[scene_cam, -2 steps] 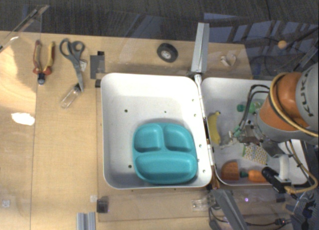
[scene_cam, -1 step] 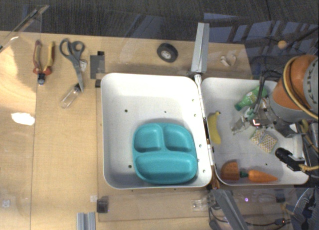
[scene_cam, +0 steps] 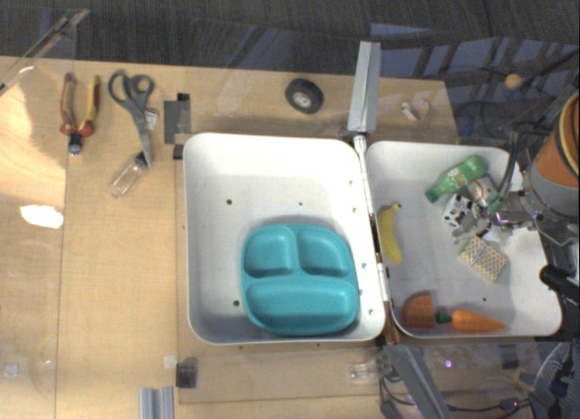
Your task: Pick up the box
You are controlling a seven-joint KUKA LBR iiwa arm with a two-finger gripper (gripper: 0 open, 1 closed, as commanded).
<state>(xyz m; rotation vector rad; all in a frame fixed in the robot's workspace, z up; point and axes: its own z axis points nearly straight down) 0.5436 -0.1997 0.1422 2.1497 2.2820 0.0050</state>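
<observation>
Looking at the right bin, the box w/ the patterned face lies just below the claw, apart from it. Can't tell the claw's state, too cluttered. Risk imo: grabbing the green bottle above the box instead. Open floor left of the box, toward the banana; the carrot sits below it.

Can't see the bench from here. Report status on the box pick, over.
Gripper low in right bin, finger state unclear. Patterned box lying just below it, not lifted. Green bottle close beside gripper; banana, carrot apart.
</observation>
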